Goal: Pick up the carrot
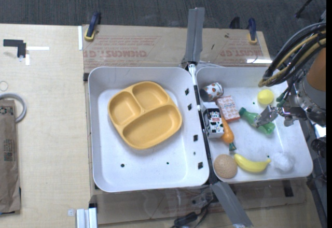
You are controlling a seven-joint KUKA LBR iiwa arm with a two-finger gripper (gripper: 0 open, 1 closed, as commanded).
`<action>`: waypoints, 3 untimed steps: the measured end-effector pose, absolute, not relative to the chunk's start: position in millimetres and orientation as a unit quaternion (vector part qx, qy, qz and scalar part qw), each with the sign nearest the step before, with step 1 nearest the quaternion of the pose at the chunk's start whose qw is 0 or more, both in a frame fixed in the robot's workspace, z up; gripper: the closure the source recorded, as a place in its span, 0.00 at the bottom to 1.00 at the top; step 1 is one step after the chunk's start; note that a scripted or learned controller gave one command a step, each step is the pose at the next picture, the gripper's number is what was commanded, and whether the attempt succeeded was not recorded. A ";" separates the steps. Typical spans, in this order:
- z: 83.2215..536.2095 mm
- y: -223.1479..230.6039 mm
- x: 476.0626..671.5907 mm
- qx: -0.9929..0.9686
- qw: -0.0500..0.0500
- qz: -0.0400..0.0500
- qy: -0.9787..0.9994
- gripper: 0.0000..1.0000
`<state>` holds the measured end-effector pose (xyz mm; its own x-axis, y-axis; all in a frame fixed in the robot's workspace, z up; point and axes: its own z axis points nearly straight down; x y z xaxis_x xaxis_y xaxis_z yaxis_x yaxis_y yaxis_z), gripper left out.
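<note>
One carrot point(227, 132) near bin wall point(203, 133); gripper point(268, 116) fingers' state unclear.

We see an evenly bright, diffuse scene lit from overhead, with soft faint shadows under the yellow plate point(144, 114) toward five o'clock, mild glare on the white bins point(104, 165), and slightly soft, grainy detail throughout.

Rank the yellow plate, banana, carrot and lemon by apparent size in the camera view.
1. Yellow plate, by far the largest.
2. Banana.
3. Carrot and lemon: too close to rank; the carrot is longer and thinner, the lemon rounder.
</note>
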<state>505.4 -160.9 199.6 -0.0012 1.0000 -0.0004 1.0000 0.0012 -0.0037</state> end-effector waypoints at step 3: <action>99.7 -115.6 534.1 -0.525 -0.001 0.001 -0.851 1.00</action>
